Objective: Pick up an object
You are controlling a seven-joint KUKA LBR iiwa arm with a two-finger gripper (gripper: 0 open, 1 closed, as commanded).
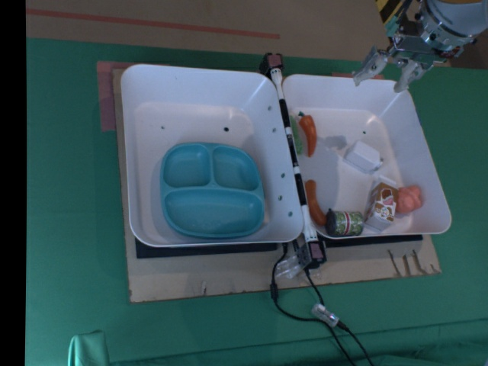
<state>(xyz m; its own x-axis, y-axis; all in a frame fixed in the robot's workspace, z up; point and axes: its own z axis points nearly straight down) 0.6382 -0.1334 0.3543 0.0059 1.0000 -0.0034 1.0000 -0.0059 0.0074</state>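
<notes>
The gripper hangs above the far rim of the right bin, its fingers spread apart with nothing between them. Inside that bin lie a carrot by the left wall, a white box near the middle, and a can, a small carton and a pink toy along the near wall.

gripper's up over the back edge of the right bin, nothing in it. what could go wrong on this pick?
1. The can, small carton and pink toy crowd the right bin's front corner; the open gripper may nudge neighbours or close on two.
2. The orange sausage-shaped piece lies along the inner wall, so a finger could strike the wall.
3. The white block blends with the bin and may be misjudged.
</notes>
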